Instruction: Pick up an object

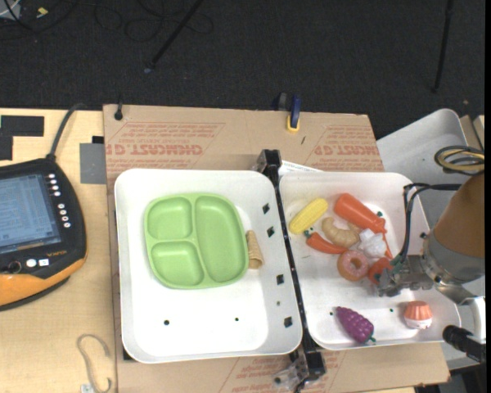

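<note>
Camera view: gripper (390, 280) low in right bin (323, 318) beside toy doughnut (353, 265), whether clenched or released cannot be told; doughnut, between toy corn (308, 214) and purple toy (354, 324), probably light, rigid, slick plastic, best pinched across its ring

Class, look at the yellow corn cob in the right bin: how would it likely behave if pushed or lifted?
The corn cob looks rounded and elongated, so it would probably roll sideways when nudged. It appears to be a moulded toy, likely light and stiff. Its smooth curved sides might slip from a pinch.

a robotics lab: teach pendant (20, 232), floor cables (106, 6), cardboard-covered bench (196, 142).
</note>
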`<state>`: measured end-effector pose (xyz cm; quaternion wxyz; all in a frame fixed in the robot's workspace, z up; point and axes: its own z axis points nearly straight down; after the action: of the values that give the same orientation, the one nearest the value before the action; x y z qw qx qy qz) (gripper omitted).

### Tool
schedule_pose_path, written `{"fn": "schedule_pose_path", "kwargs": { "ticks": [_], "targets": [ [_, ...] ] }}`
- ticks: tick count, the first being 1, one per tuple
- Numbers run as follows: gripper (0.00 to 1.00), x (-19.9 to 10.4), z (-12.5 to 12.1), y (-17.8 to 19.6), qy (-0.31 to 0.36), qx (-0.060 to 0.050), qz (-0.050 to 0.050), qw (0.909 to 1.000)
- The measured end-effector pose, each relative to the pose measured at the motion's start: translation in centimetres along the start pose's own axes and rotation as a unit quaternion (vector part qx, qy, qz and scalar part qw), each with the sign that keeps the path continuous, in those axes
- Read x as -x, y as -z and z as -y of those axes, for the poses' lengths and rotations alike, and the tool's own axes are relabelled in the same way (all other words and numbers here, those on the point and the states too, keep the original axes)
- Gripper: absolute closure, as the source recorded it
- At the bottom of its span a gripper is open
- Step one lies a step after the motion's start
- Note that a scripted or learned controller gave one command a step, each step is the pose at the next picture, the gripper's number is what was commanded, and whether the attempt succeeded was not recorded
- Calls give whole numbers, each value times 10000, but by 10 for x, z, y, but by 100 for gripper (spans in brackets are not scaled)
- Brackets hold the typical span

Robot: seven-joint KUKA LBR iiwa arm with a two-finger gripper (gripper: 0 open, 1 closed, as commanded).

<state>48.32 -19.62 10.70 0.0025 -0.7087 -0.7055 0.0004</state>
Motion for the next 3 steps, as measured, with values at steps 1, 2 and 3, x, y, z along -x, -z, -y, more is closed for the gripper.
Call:
{"fn": "schedule_pose_path", "kwargs": {
  "ticks": [1, 2, 3],
  "targets": [
    [100, 5, -6, 60, 19, 32, 18, 10000],
    [100, 17, -10, 114, 18, 37, 23, 10000],
    [100, 18, -9, 121, 20, 14, 10, 10000]
  ]
}}
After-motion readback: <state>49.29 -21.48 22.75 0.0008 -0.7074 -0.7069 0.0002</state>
